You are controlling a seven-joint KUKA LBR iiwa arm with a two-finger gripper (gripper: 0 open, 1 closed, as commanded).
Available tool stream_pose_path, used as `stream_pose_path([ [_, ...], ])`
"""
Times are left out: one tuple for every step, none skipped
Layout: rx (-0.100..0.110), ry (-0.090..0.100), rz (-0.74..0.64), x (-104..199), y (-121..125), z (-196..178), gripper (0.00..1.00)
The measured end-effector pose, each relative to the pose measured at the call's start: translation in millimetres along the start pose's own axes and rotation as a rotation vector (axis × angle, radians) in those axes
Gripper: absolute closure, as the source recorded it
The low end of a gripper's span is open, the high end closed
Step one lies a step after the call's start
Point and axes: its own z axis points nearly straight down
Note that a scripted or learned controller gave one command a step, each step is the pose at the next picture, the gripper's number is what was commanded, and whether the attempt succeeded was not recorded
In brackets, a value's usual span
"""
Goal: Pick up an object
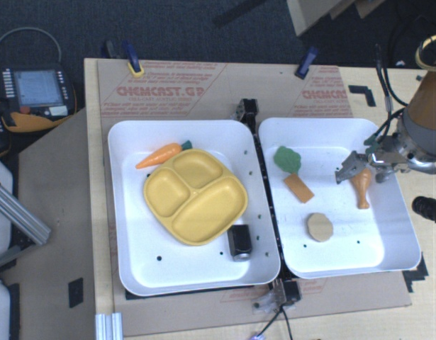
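In the right bin (pixel 388 261), my gripper (pixel 362 173) hangs at the right side with its fingers spread open. A tan-orange drumstick-shaped piece (pixel 363 190) lies right under it, its upper end between the two fingers, which stand apart from it. Further left in the same bin are a green broccoli piece (pixel 287 159), an orange block (pixel 298 188) and a round tan disc (pixel 320 227).
The left bin (pixel 132 190) holds a yellow divided plate (pixel 195 197), a carrot (pixel 159 155) at its upper left and a small black and silver object (pixel 239 241) at its lower right. Clamps and cables sit between the bins and along the bench edges.
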Motion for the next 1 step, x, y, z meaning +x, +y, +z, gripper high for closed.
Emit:
stream_pose_path([
  [0.000,0.000,0.000,-4.3,-1.2,61.7,0.00],
])
